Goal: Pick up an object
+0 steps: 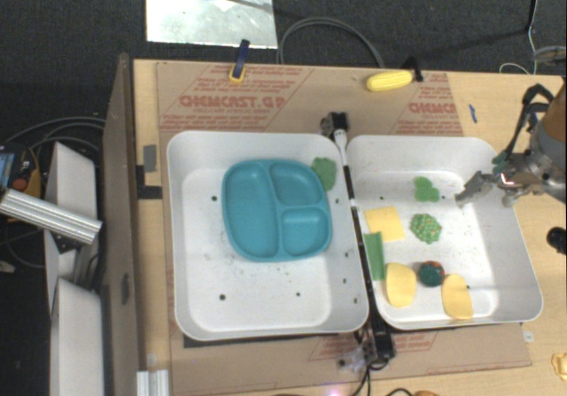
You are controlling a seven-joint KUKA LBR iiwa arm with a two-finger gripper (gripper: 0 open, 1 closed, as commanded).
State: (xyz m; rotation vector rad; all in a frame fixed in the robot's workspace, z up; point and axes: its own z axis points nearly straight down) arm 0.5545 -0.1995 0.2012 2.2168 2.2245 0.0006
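target: bumpy green round toy (pixel 426 227) in right white bin (pixel 523 283), light, grippy; pinch across middle
gripper (pixel 483 183): finger state unclear

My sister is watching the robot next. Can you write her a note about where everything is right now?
Gripper: at the right bin's right edge, holding nothing; cannot tell if open or shut.
Right bin: green leafy piece, green bumpy ball, yellow square, green strip, two yellow pieces, dark round item.
Left bin: blue divided plate, green piece at its corner.
Done: nothing picked up.
Left: pick up one object.
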